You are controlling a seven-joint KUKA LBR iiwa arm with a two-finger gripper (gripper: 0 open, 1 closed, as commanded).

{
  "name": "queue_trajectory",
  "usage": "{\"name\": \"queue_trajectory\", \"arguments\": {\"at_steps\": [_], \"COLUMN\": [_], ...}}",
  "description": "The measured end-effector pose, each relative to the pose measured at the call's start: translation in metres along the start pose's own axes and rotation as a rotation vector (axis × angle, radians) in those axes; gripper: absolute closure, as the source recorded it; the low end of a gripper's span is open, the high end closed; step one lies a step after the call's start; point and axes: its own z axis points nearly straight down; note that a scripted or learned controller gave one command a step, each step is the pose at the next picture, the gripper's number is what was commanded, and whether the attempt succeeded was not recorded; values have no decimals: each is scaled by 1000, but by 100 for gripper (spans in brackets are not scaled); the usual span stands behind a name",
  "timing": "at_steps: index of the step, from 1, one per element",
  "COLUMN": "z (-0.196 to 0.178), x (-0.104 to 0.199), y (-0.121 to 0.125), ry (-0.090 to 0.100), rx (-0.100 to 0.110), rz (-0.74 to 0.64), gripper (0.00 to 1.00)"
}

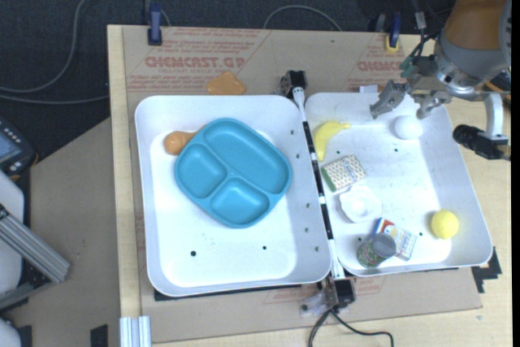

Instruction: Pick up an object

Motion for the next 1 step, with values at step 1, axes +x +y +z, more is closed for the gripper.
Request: {"name": "queue_trajectory", "arguments": {"at_steps": [1], "z": [67], "x": [-31], "y": [-112], "ry": [1], "rx": [13], "rz": [8], "gripper": [0]}}
